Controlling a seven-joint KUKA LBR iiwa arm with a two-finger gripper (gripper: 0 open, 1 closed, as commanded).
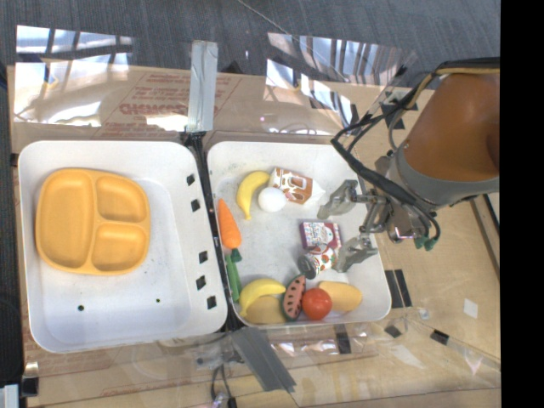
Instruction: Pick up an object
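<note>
Spread wide and holding nothing, the gripper [347, 224] hovers over the right bin [255, 153], right of centre. Left bin [102, 321]: one yellow tray [92, 221]. Right bin: one carrot [229, 224], two bananas [250, 190], one egg [271, 199], two cartons [291, 185], one tomato [316, 303].

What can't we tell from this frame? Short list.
- Camera view: the small dark item beside the carton is partly under the lower finger; too small to identify.
- The carton's print is too blurred to read.
- The yellow piece at the right bin's near wall is overlapped by a banana and a watermelon slice; its shape is unclear.
- The arm is cut off by the frame's right side.
</note>
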